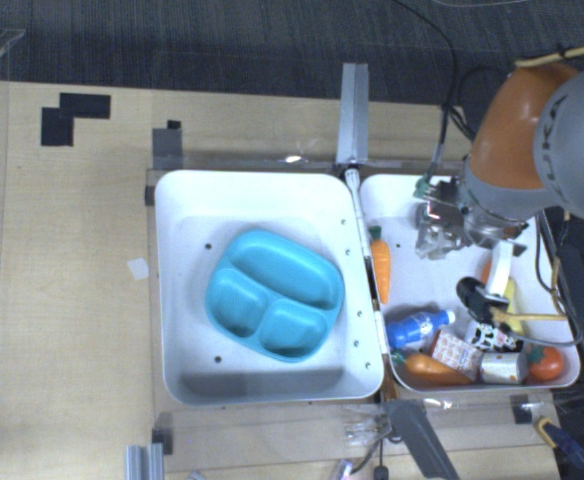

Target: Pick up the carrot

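An orange carrot (380, 268) with a green tip lies along the left wall of the right bin (397, 200), pointing up and down. My gripper (435, 236) hangs over the middle of that bin, a little to the right of the carrot and apart from it. Nothing shows between its metal fingers. The grey arm with its orange band reaches in from the upper right.
The left bin (182, 268) holds a blue divided plate (272, 295). At the right bin's front lie a blue bottle (418, 327), an orange vegetable (435, 369), a patterned box (455, 350), a white can (500, 368) and a red tomato (546, 362).
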`<state>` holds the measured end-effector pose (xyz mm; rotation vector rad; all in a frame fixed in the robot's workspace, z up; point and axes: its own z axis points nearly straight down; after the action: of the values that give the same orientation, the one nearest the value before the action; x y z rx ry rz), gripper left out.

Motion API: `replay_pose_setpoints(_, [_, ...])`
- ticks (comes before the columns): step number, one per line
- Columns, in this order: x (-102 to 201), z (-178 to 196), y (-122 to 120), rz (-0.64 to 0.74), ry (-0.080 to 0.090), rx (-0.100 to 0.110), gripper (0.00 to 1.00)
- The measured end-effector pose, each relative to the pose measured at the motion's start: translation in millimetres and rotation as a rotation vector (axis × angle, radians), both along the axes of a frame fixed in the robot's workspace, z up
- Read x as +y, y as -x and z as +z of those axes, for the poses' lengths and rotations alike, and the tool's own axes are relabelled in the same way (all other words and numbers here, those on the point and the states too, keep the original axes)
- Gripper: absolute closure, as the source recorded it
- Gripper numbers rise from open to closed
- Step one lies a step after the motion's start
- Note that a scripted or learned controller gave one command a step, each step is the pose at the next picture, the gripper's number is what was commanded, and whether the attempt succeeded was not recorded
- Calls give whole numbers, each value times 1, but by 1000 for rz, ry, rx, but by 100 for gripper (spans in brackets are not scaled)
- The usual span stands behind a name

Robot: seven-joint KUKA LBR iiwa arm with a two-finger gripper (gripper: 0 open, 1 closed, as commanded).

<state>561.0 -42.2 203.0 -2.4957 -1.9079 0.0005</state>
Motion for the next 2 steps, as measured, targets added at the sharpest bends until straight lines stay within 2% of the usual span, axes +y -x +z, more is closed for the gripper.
replay_pose_setpoints(1, [-8,162,-11,-26,1,-1,100])
replay_pose_setpoints(2, [-48,54,14,288,0,2,100])
